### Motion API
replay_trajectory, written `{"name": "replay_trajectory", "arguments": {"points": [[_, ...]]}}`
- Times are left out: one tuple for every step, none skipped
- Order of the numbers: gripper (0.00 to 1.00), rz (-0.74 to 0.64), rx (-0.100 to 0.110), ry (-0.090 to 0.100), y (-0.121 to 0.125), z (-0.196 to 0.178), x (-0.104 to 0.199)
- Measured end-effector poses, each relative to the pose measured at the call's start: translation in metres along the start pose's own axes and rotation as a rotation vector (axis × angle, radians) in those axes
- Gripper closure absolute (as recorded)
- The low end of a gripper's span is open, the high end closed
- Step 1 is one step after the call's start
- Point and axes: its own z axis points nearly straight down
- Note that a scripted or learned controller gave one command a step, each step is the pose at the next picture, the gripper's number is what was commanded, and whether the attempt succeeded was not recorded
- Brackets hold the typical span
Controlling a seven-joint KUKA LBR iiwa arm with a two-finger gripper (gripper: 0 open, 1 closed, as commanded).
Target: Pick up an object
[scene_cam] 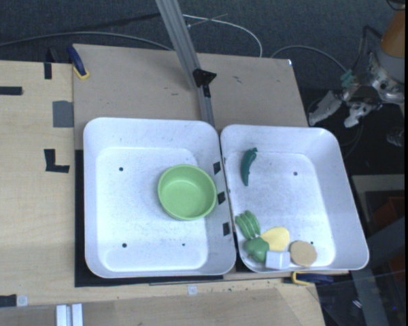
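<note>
Left shallow white plastic bin (105, 148) holds one round light-green plastic bowl (187, 192), upright near its right wall; right shallow white plastic bin (326, 182) holds a dark-green curved pepper-shaped toy (248, 165) alone near its upper left, and a tight near-corner cluster of ribbed green vegetable toy (247, 223), yellow lemon-shaped toy (277, 238), tan round disc (302, 252) and small pale-blue block (277, 259). Two-finger gripper (345, 106) hangs outside the right bin's far corner, nothing between its fingers; whether the jaws are spread cannot be told. Risk: a descent into the cluster likely pinches two touching pieces or jams against the bin wall, and the bowl's wide rim may slip.
</note>
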Motion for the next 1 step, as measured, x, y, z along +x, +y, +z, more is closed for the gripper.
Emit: {"name": "replay_trajectory", "arguments": {"points": [[0.00, 0.000, 0.000, 0.000, -0.0001, 0.0000, -0.0001]]}}
